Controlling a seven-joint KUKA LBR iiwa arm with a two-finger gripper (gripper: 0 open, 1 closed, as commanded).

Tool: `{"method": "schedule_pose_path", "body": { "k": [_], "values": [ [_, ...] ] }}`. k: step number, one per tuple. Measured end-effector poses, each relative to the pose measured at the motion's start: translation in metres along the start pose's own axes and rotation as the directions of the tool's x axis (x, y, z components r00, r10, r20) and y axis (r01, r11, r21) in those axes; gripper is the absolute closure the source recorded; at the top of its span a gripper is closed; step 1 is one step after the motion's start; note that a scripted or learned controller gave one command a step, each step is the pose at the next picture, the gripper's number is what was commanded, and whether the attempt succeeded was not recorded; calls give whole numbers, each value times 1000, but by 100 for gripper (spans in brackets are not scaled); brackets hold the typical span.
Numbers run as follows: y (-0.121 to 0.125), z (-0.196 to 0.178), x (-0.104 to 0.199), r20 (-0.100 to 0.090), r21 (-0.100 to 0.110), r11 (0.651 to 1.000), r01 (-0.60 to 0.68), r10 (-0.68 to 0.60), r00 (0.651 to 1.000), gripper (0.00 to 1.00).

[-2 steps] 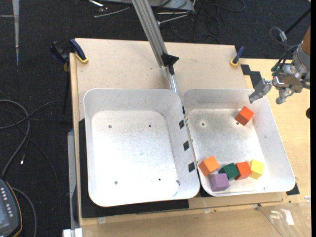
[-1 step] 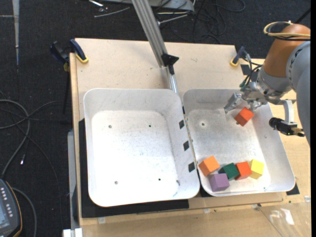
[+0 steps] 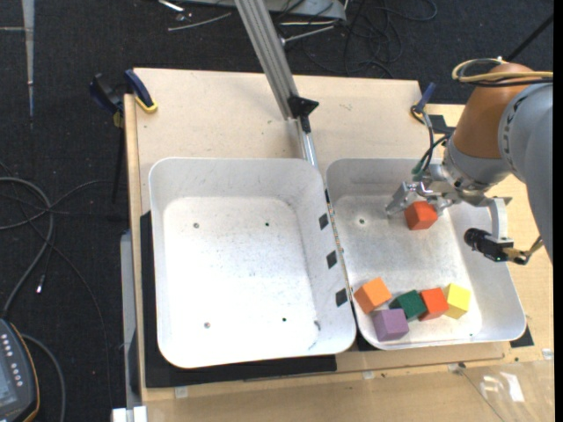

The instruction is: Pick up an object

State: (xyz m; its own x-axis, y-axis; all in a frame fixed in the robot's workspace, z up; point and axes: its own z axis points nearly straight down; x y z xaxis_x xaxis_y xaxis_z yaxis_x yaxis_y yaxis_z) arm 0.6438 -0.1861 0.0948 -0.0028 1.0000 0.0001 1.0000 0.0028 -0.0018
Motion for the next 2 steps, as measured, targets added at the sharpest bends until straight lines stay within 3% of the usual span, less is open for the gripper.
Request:
{"method": "schedule_pose_path", "body": {
  "k": [1,2],
  "values": [
    [-11,-21,-9,1,-3,1000,-4,4,1000,0],
    [-11,-30,-8,2,-4,1000,-2,2,1000,100]
  ]
}}
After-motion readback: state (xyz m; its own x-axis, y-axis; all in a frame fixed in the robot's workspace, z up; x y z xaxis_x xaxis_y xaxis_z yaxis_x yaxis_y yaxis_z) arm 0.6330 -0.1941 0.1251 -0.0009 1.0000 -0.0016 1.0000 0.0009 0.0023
